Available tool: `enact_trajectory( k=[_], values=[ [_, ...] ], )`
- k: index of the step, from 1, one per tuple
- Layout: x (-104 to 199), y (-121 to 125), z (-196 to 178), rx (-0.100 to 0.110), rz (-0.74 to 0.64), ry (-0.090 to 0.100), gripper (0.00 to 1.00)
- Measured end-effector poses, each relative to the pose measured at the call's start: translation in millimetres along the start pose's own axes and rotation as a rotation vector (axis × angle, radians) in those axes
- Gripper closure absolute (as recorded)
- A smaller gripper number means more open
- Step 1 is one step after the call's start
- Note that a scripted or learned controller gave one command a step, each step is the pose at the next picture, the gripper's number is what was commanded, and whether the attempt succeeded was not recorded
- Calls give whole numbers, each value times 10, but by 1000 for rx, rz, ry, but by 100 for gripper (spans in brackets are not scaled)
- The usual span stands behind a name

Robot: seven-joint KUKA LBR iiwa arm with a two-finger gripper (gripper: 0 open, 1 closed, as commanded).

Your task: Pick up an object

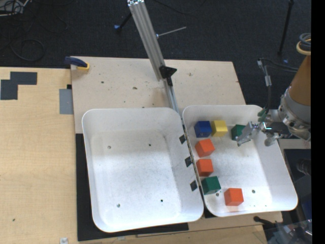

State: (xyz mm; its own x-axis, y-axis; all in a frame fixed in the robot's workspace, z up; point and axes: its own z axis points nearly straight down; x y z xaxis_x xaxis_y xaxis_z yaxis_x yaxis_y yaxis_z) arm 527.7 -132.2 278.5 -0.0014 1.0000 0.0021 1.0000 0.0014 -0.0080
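A single fixed camera looks down at a slant on the bench (127,83) from well above, far enough back to frame both white bins. The gripper (245,136) sits at right of frame; the right bin (274,187) spreads under and below it, and the left bin (137,172) lies well to its left, beyond a slanted aluminium rail (150,39).

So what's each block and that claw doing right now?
Claw: low in the right bin, beside the upper green block.
Blue block: touching the yellow block.
Three orange blocks: resting loose.
Lower green block: against the left wall.
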Motion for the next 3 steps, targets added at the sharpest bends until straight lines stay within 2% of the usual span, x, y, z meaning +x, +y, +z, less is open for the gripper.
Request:
enact_trajectory(
  k=[1, 2, 3],
  values=[
    [-12, 4, -23, -5, 4, -1, 0],
    [29, 56, 436, 0, 2, 0, 0],
    [-16, -12, 1050, 2, 3, 0, 0]
  ],
)
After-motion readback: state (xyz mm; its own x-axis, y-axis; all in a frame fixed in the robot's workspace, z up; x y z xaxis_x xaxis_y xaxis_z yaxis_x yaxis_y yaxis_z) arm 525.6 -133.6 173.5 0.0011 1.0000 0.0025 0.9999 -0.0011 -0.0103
